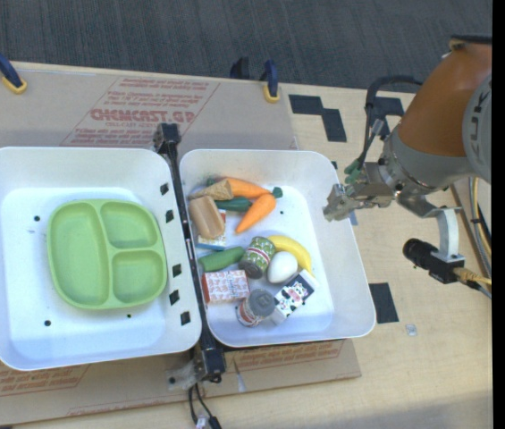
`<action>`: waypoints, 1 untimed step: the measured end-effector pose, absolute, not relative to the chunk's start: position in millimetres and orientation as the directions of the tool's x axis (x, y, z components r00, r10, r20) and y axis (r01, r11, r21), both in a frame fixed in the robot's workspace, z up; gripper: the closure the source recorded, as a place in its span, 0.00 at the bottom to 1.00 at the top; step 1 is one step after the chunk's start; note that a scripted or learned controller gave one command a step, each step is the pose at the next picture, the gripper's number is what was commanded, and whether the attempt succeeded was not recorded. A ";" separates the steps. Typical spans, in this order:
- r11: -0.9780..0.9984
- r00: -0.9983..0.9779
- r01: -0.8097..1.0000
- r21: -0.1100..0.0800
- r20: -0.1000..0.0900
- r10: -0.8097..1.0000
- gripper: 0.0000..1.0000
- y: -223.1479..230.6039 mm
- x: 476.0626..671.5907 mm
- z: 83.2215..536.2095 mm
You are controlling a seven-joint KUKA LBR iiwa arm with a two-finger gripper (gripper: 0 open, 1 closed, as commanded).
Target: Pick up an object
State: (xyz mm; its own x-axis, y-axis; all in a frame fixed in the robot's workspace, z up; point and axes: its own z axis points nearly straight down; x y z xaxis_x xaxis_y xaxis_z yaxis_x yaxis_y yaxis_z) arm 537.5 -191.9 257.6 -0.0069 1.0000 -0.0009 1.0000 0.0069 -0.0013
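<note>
- Bins sit side by side on the surface (386, 239), atop a sheet of cardboard (145, 105); the right bin (346, 266) serves as the landmark below.
- Left of the right bin, touching it along a black clamped seam, the left bin (2, 266) holds a green divided plate (106, 254) with three compartments, lying flat near its middle.
- Inside the right bin, toward its far side, two carrots (254, 202) lie close together, with a dark green piece just between them.
- Against the right bin's left wall lies a tan bread-like item (206, 216), and nearer than that a green cucumber-like piece (223, 259).
- Near the right bin's middle stand a small green can (257, 256), a white egg (281, 267) and a yellow banana (296, 253), all touching or just beside one another.
- Toward the right bin's near side lie a red-and-white packet (225, 285), a round tin (256, 307) and a black-and-white patterned box (294, 295).
- Gripper (337, 206) hangs over the right bin's right rim, beside the objects and apart from them all; nothing shows in it, and how wide it stands cannot be told.
</note>
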 end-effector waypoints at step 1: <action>0.008 -0.008 1.000 -0.001 0.000 1.000 1.00 -210.4 596.5 243.2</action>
